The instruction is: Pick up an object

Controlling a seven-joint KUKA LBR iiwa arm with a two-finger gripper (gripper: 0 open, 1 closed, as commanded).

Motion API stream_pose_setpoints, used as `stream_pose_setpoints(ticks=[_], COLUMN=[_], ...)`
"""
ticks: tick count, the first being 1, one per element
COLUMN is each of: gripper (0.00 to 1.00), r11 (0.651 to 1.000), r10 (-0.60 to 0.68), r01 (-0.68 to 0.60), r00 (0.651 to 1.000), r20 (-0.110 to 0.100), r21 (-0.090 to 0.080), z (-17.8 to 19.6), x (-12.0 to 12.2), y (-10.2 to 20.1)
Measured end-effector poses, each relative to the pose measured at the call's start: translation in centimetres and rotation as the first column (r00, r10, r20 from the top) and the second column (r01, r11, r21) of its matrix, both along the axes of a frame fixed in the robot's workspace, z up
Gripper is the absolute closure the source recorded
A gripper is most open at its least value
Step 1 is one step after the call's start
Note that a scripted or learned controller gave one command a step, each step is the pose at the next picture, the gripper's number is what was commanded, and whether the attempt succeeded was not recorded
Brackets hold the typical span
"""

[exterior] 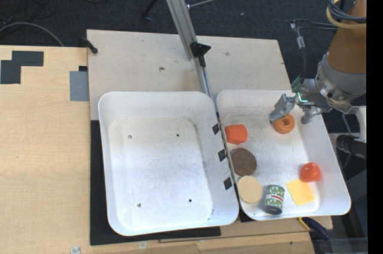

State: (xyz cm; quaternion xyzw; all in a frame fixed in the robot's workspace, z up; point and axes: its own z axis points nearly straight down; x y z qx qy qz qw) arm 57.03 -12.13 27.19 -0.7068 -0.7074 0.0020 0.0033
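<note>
My gripper hangs over the back of the right bin, its two grey fingers spread apart and open. An orange ring lies on the bin floor just below the left finger, nearer that finger than the right one. Nothing is clamped between the fingers. Further forward in the same bin are an orange-red block, a brown disc, a tan disc, a small green can, a yellow block and a red ball.
The left bin stands beside the right one, with a divider and black clips between them. A slanted metal rail rises from the back of the bench. Wooden tabletop lies to the left.
</note>
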Motion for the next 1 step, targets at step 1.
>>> stream_pose_setpoints(ticks=[1], gripper=[0.00], r11=[1.000], r10=[-0.002], r01=[0.002], r00=[1.000], r20=[0.005], r21=[-0.001], z=[0.23], x=[0.05], y=[-0.10])
